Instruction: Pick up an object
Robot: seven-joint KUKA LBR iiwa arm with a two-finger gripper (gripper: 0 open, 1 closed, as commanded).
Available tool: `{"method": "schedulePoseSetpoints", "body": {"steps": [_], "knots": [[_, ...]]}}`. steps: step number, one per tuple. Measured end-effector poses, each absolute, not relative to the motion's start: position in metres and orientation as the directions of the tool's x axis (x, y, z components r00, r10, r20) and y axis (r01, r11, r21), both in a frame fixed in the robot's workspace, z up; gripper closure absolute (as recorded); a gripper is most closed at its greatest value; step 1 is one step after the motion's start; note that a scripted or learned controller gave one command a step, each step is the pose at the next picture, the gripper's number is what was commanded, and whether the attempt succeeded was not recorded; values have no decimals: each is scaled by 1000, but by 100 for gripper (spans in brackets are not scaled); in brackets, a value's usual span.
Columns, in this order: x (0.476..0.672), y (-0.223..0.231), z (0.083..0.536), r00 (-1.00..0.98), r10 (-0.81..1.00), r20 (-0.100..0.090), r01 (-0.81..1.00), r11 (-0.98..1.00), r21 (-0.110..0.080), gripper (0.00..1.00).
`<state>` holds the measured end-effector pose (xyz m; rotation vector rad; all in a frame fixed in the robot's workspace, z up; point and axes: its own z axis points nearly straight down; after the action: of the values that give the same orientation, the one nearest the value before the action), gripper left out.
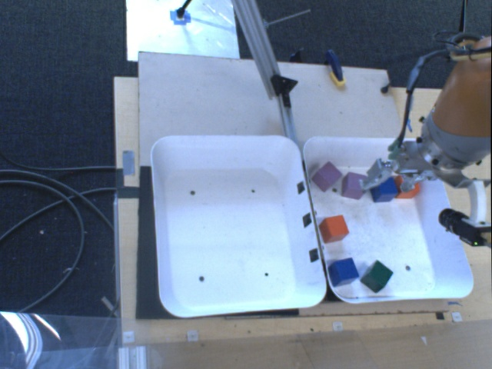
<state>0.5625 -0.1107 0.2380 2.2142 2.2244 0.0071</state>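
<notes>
In the right bin [453, 279], my gripper [394, 178] hangs at the far side, directly over a blue cube [383, 191] and an orange-red cube [410, 191] that lie side by side. The gripper body partly hides both cubes, so I cannot tell whether either one is held. Left of them rest two purple cubes [327, 176] [354, 184]. An orange cube [334, 227] lies near the bin's left wall. Close to the front wall are a second blue cube [343, 270] and a dark green cube [377, 275].
The left bin [165, 229] stands beside the right one, their walls meeting along a middle ridge [307, 220]. A slanted metal pole [261, 44] crosses above the bench at the back. Black cables [46, 206] lie on the floor at left.
</notes>
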Motion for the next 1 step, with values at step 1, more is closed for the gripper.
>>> {"method": "schedulePoseSetpoints", "body": {"steps": [1], "knots": [[564,-111,249,-7,1000,2,1000,7,9,100]]}}
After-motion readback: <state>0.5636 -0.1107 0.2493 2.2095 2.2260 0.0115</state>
